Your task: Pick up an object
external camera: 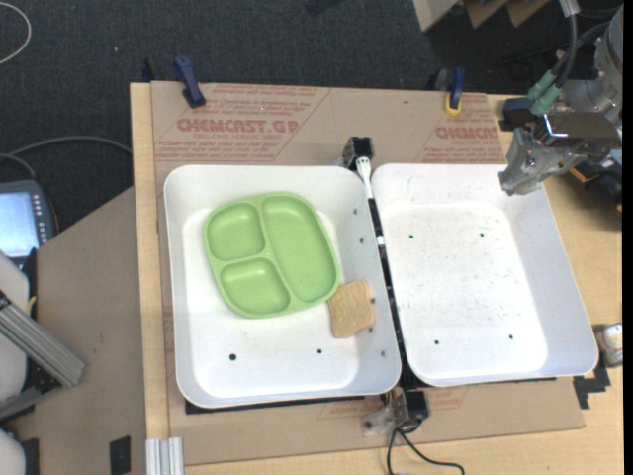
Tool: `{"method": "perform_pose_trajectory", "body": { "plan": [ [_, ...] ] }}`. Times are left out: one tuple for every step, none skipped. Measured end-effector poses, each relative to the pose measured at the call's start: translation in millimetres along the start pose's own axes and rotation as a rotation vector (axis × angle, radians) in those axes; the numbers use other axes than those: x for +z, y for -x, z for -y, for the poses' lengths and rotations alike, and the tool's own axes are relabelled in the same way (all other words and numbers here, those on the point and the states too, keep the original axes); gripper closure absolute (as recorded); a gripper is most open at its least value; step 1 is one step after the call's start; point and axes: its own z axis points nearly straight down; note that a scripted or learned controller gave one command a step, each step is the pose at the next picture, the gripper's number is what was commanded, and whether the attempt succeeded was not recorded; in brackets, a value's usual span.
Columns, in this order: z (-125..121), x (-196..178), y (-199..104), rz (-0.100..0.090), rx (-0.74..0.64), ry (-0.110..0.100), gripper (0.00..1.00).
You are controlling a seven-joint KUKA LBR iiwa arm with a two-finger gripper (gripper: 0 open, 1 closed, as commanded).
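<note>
Hovering over the right bin's far right corner, end effector with grip state impossible to tell, well apart from the green plate and tan sponge in the left bin, likely staging for a reach.
</note>
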Motion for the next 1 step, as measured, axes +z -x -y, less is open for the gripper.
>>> {"method": "perform_pose_trajectory", "body": {
  "plan": [
    [-1.8,73.9,-75.6,0.001,-0.005,-0.003,1.00]
  ]
}}
